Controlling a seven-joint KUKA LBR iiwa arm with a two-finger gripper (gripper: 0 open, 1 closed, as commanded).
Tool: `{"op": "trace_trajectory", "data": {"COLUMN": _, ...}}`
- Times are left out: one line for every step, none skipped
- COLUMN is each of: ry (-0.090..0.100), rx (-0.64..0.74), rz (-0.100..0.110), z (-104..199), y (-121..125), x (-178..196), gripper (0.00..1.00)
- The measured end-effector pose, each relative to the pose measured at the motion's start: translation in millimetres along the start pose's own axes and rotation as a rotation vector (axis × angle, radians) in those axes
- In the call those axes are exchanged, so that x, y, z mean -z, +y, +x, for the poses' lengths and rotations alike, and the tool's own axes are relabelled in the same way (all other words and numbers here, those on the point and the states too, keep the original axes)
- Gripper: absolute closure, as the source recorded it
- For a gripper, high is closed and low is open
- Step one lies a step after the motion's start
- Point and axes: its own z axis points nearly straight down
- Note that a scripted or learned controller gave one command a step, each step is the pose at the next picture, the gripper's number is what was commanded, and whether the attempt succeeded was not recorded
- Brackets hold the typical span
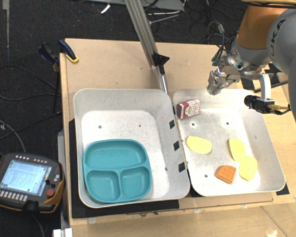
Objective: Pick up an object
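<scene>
2 bins (123, 100) on bench | my gripper (216, 85) hovers over right bin's far edge, holding nothing; open or closed, cannot tell | carton (188, 108) lies nearest, far-left corner | 3 yellow pieces (199, 144) and waffle (226, 174) lie spread apart toward near side, giving clear approach | teal tray (117, 170) in left bin

1. The right bin's (266, 147) middle lies bare between the carton (188, 108) near its far-left corner and the yellow pieces (199, 144) nearer the front.
2. The left bin's (118, 102) far half is open; a teal tray (117, 170) fills its near half.
3. A slanted metal pole (144, 28) crosses above the bins' shared edge.
</scene>
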Motion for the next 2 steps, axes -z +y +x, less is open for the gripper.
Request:
{"op": "trace_trajectory", "data": {"ry": 0.0, "rx": 0.003, "rz": -0.002, "z": 0.6, "y": 0.2, "x": 11.0, "gripper": 1.0}}
{"op": "trace_trajectory", "data": {"ry": -0.001, "rx": -0.006, "rz": 0.002, "z": -52.5, "y": 0.8, "x": -13.0, "gripper": 1.0}}
